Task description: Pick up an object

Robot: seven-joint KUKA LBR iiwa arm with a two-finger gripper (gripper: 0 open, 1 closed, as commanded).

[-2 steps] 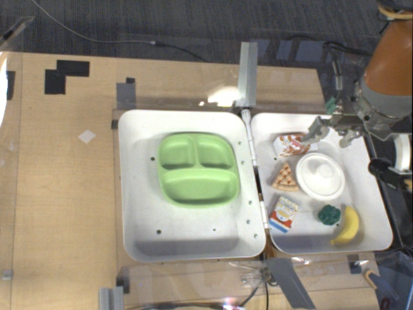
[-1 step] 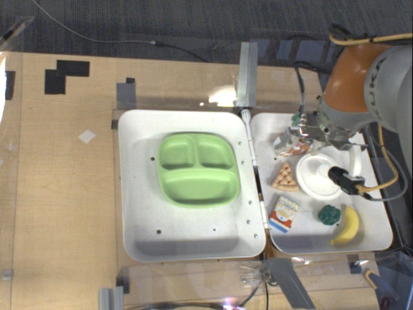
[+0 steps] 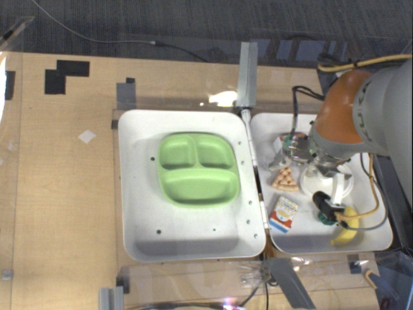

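Note:
The right bin [image 3: 381, 237] holds a toy pizza slice [image 3: 286, 179], a small white packet [image 3: 284, 213] with blue and red print, and a yellow banana-shaped piece [image 3: 344, 236] near the front right corner. My gripper [image 3: 293, 152] hangs low over the back of this bin, just above and behind the pizza slice. The grey arm with its orange band [image 3: 339, 112] reaches in from the right and covers part of the bin's floor. I see nothing held in the gripper.
The left bin [image 3: 139, 237] carries a green divided plate [image 3: 197, 170] in its middle. A metal post [image 3: 247, 73] stands behind the seam between the two bins. Wooden bench surface lies to the left.

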